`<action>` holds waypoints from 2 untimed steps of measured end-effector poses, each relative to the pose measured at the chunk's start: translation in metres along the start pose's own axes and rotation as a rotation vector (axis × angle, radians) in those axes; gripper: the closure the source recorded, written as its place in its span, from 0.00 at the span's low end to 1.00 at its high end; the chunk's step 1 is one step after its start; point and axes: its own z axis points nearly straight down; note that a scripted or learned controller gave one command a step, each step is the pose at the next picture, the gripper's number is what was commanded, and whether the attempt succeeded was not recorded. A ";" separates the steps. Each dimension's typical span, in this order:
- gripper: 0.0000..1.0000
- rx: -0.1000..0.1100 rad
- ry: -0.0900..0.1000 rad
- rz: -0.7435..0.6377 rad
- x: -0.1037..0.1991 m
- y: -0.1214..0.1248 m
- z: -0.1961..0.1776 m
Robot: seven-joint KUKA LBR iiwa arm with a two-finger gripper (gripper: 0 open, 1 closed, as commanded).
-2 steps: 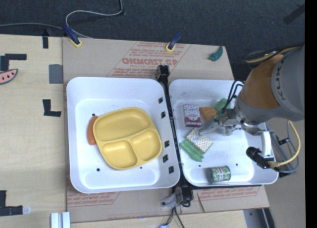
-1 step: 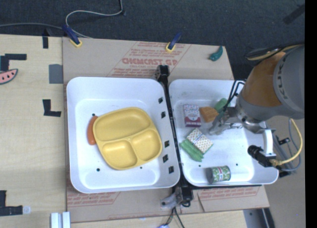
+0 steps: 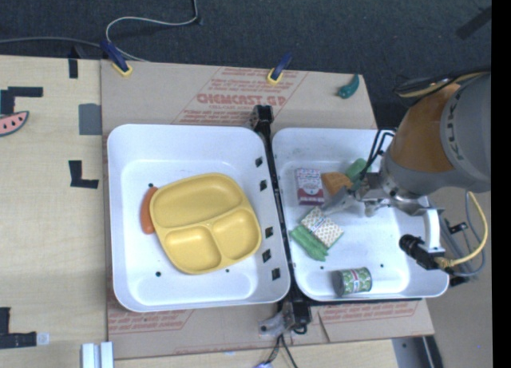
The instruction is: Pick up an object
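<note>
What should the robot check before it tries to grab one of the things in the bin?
1. Things to grab lie in the right bin: ok. A red packet, checkered packet, green piece and can are there.
2. Gripper is over the right bin: ok, near the red and checkered packets.
3. Fingers open or shut: cannot tell.
4. Gripper holds something: cannot tell.
5. Can has free space around it: ok.
6. Checkered packet lies apart from the green piece: not ok, they touch.

A small white packet with a green check pattern (image 3: 322,227) lies flat mid-bin; a green can (image 3: 352,282) lies on its side at five o'clock.
</note>
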 end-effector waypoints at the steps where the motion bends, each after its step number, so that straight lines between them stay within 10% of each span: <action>1: 0.00 0.007 0.000 -0.001 0.026 0.046 0.026; 2: 1.00 0.006 -0.002 -0.001 0.026 0.046 0.016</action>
